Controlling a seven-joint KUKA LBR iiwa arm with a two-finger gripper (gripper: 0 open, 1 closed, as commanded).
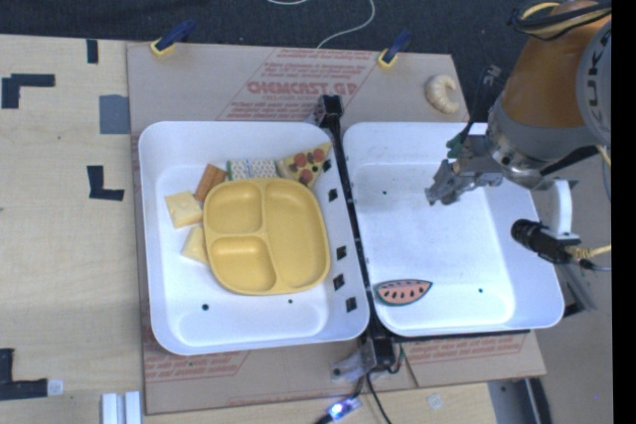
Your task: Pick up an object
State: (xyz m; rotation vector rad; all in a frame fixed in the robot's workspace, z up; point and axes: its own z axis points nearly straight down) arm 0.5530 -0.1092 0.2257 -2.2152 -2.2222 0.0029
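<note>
Gripper [444,190] seen over right bin [517,293], upper part; finger state cannot be told, nothing seen held. Watermelon slice [402,291] lying at right bin's lower left. Yellow divided plate [266,235] seated in left bin [159,213] among small food pieces.

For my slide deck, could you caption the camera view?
End effector hovers over the right bin near a watermelon slice; the left bin holds a yellow divided plate.
</note>
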